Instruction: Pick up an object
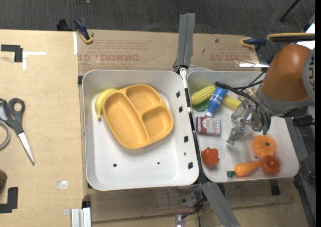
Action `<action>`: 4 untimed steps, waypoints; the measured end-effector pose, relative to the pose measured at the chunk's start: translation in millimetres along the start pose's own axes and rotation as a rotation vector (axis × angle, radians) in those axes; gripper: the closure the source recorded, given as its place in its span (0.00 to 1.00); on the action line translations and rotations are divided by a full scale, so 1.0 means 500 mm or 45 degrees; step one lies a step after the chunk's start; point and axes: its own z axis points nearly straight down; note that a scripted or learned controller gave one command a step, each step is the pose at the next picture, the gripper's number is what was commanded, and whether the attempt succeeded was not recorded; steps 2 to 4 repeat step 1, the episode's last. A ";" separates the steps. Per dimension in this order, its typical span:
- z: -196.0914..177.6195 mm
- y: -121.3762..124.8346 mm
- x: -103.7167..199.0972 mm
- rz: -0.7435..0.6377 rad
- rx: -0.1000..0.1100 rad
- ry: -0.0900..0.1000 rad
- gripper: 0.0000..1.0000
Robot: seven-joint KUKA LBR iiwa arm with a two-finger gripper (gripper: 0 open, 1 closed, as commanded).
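Note:
My gripper [234,128] hangs over the right bin [286,171], open, with nothing between its fingers. A red and white carton [208,126] lies just to its left. On its right sits an orange fruit [263,146], and below that a red tomato [271,165] and a carrot [245,169]. A red pepper [210,156] rests at the bin's front left. At the back of the bin lie an ear of corn [202,94], a blue bottle [216,101] and a yellow piece [231,102].
The left bin [135,171] holds an orange divided plate [138,115] with a banana [102,101] at its left edge. Scissors [17,126] lie on the wooden bench at far left. Cardboard [130,53] and blue clamps [83,30] stand behind the bins.

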 end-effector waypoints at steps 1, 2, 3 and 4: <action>0.000 0.152 -0.092 0.154 0.001 0.001 0.00; 0.000 0.152 -0.092 0.154 0.001 0.001 0.00; 0.000 0.152 -0.092 0.154 0.001 0.001 0.00; 0.000 0.152 -0.092 0.154 0.001 0.001 0.00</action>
